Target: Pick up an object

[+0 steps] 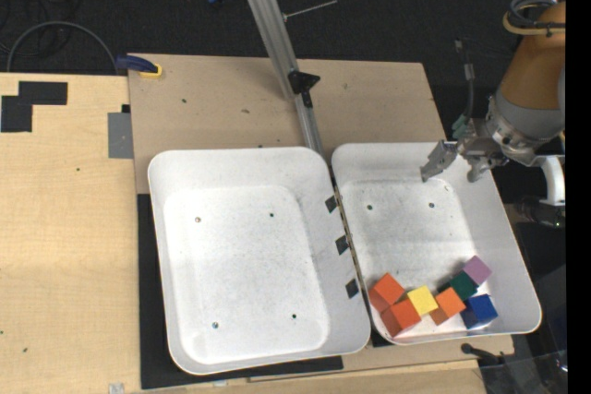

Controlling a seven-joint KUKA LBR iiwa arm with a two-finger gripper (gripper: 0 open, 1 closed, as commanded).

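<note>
While the arm (pixel 534 78) enters from the 3 o'clock side, the wooden bench (pixel 231 106) carries two shallow white bins side by side, with a lighter wood panel (pixel 55 226) adjoining at 9 o'clock. Left bin (pixel 185 171) occupies the centre of the view and holds no blocks. Right bin (pixel 406 161) sits directly at its 3 o'clock side, the two rims touching along a seam fitted with small black clips (pixel 342 244). A slanted aluminium rail (pixel 272 32) runs from 12 o'clock down to the point where the bins meet. The arm shows a grey body with an orange band above the wrist, and it ends over the upper rim of the right bin, toward 1 o'clock of that bin. The gripper (pixel 454 163) hangs above the bin's far edge with its two fingers spread apart and nothing between them. All blocks lie clustered in the right bin's 5 o'clock corner, well apart from the gripper. Two red blocks (pixel 395 302) lie at the 9 o'clock end of the cluster, touching each other. A yellow block (pixel 423 301) lies just beside them at their 3 o'clock side, followed by an orange block (pixel 450 302). A green block (pixel 464 283) sits at 1 o'clock from the orange one, a purple block (pixel 476 270) lies just beyond it toward 1 o'clock, and a blue block (pixel 480 310) rests nearest the bin's rim at 4 o'clock of the cluster. A small blue and yellow clamp (pixel 140 65) lies at the bench's 10 o'clock corner.
</note>
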